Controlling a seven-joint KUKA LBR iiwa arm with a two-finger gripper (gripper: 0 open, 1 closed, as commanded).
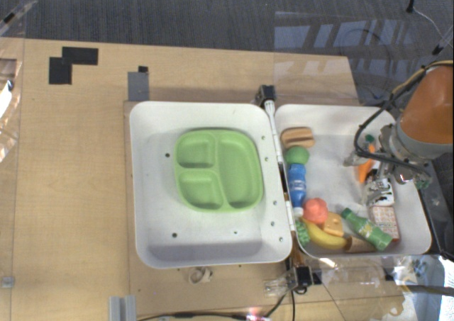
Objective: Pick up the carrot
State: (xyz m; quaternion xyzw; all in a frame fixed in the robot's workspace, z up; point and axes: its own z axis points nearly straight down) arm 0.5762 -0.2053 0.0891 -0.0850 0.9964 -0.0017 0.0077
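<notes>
Camera view: carrot point(364, 170) near-upright, slightly tilted

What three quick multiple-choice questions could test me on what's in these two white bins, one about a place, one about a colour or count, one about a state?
1. Where does the green divided plate lie?
A. left bin
B. right bin
C. on the wooden bench

2. What colour is the bottle beside the divider?
A. red
B. blue
C. black

3. How does the banana lie?
A. in the plate
B. hanging from the gripper
C. resting in the right bin's near corner

Answers: 1 A, the plate sits in the left bin's middle. 2 B, its body is blue. 3 C, it rests on the bin floor beside the green bottle.
</notes>
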